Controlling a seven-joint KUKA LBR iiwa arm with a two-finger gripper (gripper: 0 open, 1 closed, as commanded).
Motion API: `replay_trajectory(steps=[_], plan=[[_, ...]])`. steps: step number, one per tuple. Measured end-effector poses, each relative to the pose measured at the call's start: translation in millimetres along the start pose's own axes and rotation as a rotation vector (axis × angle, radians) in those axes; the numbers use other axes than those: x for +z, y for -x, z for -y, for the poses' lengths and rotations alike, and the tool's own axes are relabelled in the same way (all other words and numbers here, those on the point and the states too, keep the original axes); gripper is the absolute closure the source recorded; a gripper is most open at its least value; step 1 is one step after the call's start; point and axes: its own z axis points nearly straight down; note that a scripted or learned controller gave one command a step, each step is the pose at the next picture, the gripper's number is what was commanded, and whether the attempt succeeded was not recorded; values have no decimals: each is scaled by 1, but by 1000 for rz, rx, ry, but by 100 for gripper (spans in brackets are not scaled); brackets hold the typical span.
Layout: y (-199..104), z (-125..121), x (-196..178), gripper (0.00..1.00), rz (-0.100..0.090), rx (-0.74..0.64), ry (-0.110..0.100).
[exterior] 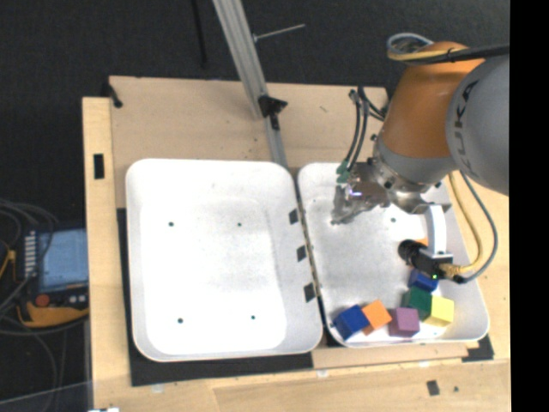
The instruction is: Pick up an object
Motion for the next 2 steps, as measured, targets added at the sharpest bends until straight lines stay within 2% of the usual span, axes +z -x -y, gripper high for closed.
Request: replay_trajectory(steps=[1, 2], plan=[[-44, 6, -3, 100, 0, 0, -2], [-104, 13, -6, 100, 0, -2, -2]])
